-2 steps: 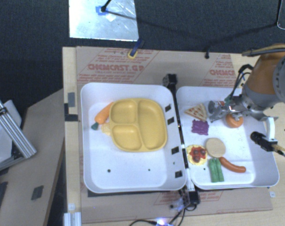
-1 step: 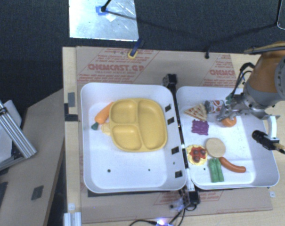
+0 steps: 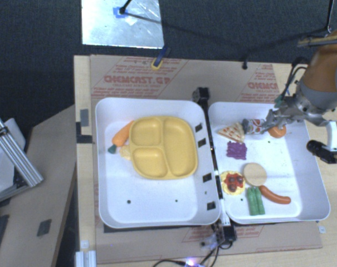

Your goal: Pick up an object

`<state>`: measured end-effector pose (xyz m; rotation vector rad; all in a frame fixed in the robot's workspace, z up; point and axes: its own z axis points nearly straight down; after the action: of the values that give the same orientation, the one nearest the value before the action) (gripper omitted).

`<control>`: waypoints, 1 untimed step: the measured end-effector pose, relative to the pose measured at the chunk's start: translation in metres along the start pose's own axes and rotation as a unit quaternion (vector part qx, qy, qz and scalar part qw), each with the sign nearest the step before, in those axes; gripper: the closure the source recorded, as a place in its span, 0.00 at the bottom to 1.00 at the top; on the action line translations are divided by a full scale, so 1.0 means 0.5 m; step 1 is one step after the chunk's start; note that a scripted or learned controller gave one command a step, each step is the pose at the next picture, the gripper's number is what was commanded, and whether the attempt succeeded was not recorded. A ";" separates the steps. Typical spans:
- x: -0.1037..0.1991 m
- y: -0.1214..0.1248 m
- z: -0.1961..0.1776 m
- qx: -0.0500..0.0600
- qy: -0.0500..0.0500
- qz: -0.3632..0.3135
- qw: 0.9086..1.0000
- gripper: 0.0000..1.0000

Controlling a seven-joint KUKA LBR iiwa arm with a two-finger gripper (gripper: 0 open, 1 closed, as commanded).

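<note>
Reaching in from the right edge of the frame, the grey arm with its orange band holds its gripper low over the upper part of the right bin. The fingers point toward the left, and whether they are spread or pressed together cannot be told from this angle. Just beside the fingertips lies an orange round toy, and a small grey piece sits a little further left; contact with either is unclear. A pizza slice lies left of that, with a purple grape cluster below it. Lower in the same bin sit a tan round bun, a small pizza-like disc, a green vegetable and a sausage.

In the left bin, a yellow divided plate lies in the middle, and a carrot rests against its upper left edge.
</note>
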<state>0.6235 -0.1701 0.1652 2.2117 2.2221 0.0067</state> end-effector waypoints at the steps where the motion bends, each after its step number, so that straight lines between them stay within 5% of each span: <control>1: 0.000 0.004 -0.109 0.000 0.000 0.000 1.000 1.00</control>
<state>0.6251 -0.1702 0.2195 2.2119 2.2227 0.0056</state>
